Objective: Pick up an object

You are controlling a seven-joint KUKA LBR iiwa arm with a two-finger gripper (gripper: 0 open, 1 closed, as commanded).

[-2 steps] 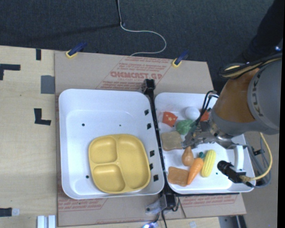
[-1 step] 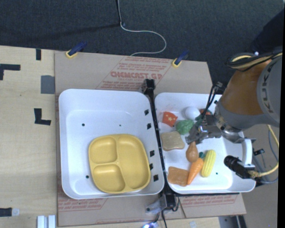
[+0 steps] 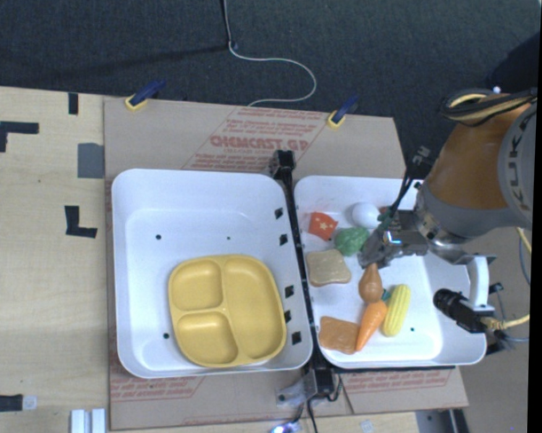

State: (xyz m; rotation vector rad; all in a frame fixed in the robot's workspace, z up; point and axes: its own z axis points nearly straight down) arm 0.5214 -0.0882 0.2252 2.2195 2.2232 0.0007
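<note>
1. Over the right bin (image 3: 453, 351), I find the pincer (image 3: 383, 246) low among the toy food, its tip just beside the green piece (image 3: 350, 240) and just above the small brown pear-shaped item (image 3: 370, 283).
2. I cannot tell whether the pincer is open or closed; its dark tip is blurred against the clutter, and I see nothing that I could call held.
3. Candidate objects all lie in the right bin: an orange-red piece (image 3: 322, 225), a white ball (image 3: 364, 213), a bread slice (image 3: 328, 268), a carrot (image 3: 370, 323), a corn cob (image 3: 395, 310) and an orange slab (image 3: 338, 334).
4. My judgement: the step in hand is the descent onto a target, most likely the green piece or the brown item, though the view is too poor to say which.
5. To do it well, I would centre on one object only. The brown item touches the carrot and sits near the corn cob, so a careless close risks pinching two things or nudging them aside.
6. I would favour the better separated green piece, closing across its narrow side and lifting straight up.
7. Arm pose: the grey arm (image 3: 486, 165) reaches in from the right, its orange band above the wrist, wrist bent down and leftward toward the bin's centre.
8. Left bin (image 3: 134, 197) holds a yellow divided tray (image 3: 226, 309), well apart from the work.
</note>
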